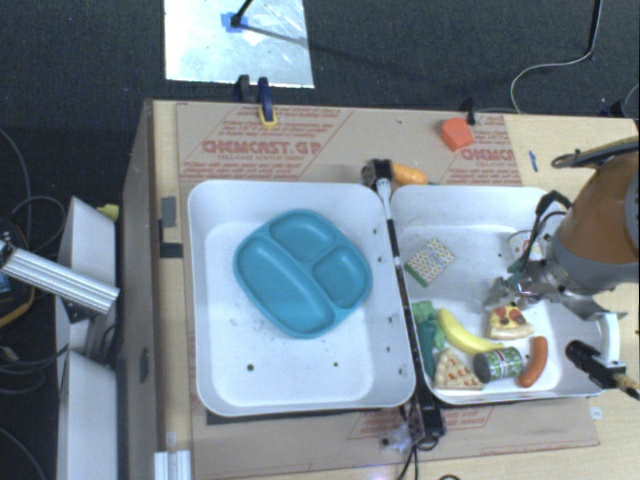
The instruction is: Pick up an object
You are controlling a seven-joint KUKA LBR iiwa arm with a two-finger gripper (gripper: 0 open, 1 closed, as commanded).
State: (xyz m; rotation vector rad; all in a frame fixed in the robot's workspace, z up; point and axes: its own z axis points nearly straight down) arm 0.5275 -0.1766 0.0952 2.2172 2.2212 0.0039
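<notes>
Hovering at the right bin's (470,218) far side, the gripper (508,290) sits just above the pizza-slice toy (508,320); whether it is clenched cannot be told. A straight descent would avoid nudging neighbours. Counted nearby: one banana (462,334), one can (499,364), one sausage (535,360), one waffle (455,372), one blue plate (302,271).

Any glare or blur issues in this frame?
Camera view: lighting even, shadows soft; shiny sheet on the dark floor glares, washed out; white bins bright but not blown; small items near the gripper read soft, low resolution.
</notes>
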